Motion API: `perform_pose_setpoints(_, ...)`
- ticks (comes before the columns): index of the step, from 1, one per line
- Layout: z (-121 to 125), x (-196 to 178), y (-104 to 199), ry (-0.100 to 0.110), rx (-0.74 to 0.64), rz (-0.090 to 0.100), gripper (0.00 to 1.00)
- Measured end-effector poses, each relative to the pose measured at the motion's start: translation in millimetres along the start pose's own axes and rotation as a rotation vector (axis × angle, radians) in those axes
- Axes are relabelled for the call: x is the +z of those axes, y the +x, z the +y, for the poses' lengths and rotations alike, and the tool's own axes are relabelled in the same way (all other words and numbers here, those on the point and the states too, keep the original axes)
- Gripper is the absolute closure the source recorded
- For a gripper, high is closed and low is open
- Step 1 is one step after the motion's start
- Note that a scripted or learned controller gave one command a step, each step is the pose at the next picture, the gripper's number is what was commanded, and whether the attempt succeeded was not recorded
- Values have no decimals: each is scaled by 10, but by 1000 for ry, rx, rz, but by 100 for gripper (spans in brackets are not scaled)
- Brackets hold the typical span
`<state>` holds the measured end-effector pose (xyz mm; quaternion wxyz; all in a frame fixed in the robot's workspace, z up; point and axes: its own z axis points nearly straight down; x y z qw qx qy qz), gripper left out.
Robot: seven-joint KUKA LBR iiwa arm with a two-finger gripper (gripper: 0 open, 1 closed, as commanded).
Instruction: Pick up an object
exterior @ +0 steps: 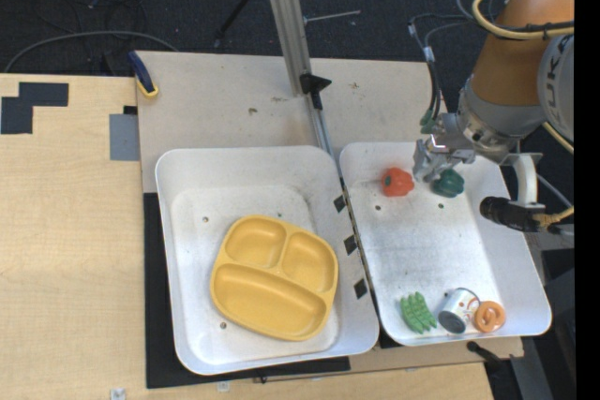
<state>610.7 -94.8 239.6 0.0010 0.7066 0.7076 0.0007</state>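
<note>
Two shallow white plastic bins are set side by side on the bench. In the left bin (187, 192) a glossy yellow plastic plate (274, 275) with rounded corners is laid; it is divided into three compartments, two small ones at the far side and one long one at the near side.

In the right bin (422, 244) several small objects are scattered. A rounded red-orange toy (397, 183) with a smooth surface is seen near the far edge. Just to its right a dark green rounded object (451, 185) is found, directly beneath the metallic two-finger gripper (433, 166), whose tips are placed at or against it; whether they are spread or closed around it cannot be told from this angle. At the near right corner a bumpy green leafy toy (416, 312), a shiny silver cylindrical can (457, 311) lying on its side and an orange ring-shaped piece (488, 317) are grouped closely together.

A ribbed aluminium post (289, 23) is mounted behind the bins.
</note>
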Motion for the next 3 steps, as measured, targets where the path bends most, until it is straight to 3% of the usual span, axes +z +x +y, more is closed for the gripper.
perform_pose_setpoints(1, 10, 68, 429, 6, -3, 2, 100)
perform_pose_setpoints(3, 43, 66, 1644, 4, -4, 2, 100)
